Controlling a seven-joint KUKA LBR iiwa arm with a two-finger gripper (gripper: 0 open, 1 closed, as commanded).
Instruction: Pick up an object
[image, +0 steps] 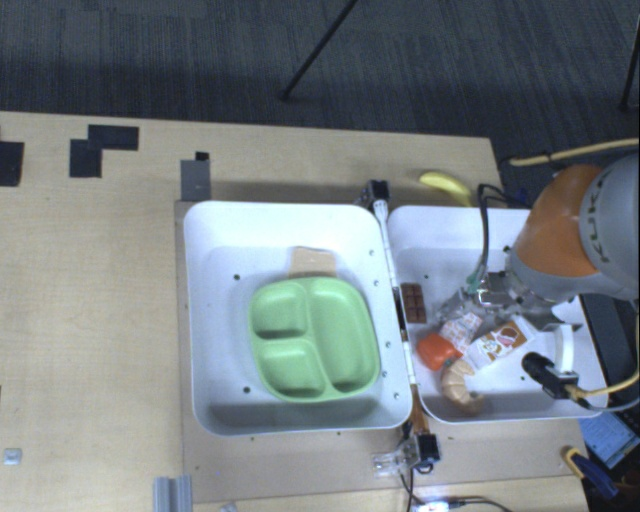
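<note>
The gripper (478, 300) hangs low in the right bin (440, 240), over a crinkled packet (490, 345). Whether its fingers are open or closed, I cannot tell. A green tray (312, 335) lies in the left bin (215, 300).

A divided tray (312, 338) lies in the left bin (215, 300); packets (480, 345) cluster in the right bin (440, 235), lower centre.

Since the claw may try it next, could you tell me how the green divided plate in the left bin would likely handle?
The green divided plate looks like rigid moulded plastic, so probably stiff and light. It lies flat in the left bin, so it should slide, not roll. Its low rounded rim may be hard to pinch.
</note>
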